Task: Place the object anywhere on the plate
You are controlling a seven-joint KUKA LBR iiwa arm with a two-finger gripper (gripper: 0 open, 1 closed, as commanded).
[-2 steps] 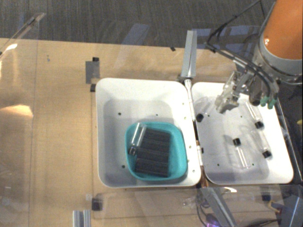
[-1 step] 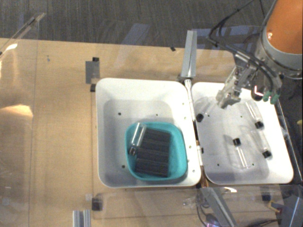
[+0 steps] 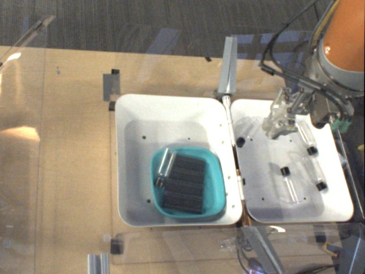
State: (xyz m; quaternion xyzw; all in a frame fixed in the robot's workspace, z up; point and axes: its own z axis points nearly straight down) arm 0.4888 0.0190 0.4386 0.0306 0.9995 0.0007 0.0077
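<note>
A teal plate (image 3: pixel 217 178) sits in the left white bin (image 3: pixel 130 153), toward its front. A dark ridged block (image 3: pixel 185 184) covers most of the plate. A clear vial (image 3: pixel 165 163) with a dark end lies across the plate's left edge. My gripper (image 3: pixel 279 121) hangs over the back of the right white bin (image 3: pixel 341 207), near its left half. Below it and to its right, three clear vials with black caps lie on the bin floor: one at the centre (image 3: pixel 291 188), one to the right (image 3: pixel 315 174), one further back (image 3: pixel 306 137).
A small black piece (image 3: pixel 240 142) lies near the right bin's left wall. A grey metal bar (image 3: pixel 228 64) runs back from the gap between the bins. Cables (image 3: pixel 285 39) and the arm's orange band (image 3: pixel 348 21) fill the top right.
</note>
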